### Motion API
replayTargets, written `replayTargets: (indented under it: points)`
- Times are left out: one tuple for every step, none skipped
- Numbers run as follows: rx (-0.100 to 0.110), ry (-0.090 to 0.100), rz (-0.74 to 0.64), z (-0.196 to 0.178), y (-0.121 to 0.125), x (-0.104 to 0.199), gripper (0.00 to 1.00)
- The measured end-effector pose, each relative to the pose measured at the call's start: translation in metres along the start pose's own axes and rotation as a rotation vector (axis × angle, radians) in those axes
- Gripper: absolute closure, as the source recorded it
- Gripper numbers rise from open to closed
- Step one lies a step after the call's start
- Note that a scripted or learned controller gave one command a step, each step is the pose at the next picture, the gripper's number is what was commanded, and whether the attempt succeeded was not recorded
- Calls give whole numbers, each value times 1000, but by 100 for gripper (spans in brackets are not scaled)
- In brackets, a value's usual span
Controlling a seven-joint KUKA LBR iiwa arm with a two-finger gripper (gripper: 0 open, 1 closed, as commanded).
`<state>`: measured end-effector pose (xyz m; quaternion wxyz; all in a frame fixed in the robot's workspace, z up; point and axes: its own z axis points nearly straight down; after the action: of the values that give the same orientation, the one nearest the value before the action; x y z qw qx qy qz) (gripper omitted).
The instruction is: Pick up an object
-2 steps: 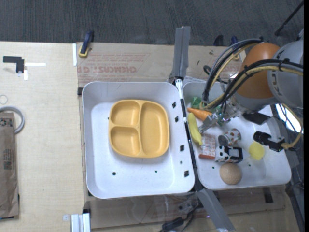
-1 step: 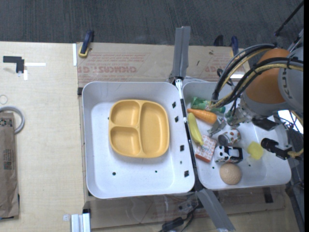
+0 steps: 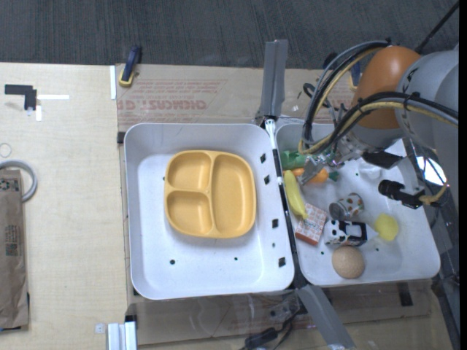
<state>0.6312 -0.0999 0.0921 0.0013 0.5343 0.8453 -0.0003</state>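
Grey arm [image 3: 430,86] reaches into the right white bin [image 3: 419,265], gripper [image 3: 321,165] low beside a yellow plastic banana [image 3: 294,194]. Whether it is open or grasping anything, I cannot tell. Left white bin [image 3: 146,268] holds a yellow three-section plate [image 3: 211,193].

This is a robotics lab, a test cell and no home. A pale wooden bench [image 3: 66,195] carries two shallow white bins [image 3: 139,217] side by side, braced with metal brackets and laid over printed cardboard [image 3: 182,97]. From the right reaches a grey industrial arm [image 3: 438,79] with an orange band, black and yellow cables [image 3: 343,108] looping off it. Grey office carpet [image 3: 219,13] lies at the far side, and tape marks [image 3: 51,97] sit on the bench's left.
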Motion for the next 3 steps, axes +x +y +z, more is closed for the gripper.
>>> replayTargets:
  points:
    - [1,0,1,-9,0,-1,100]
    - [1,1,-61,-99,-23,33,100]
    - [1,1,-61,-136,6,95,100]
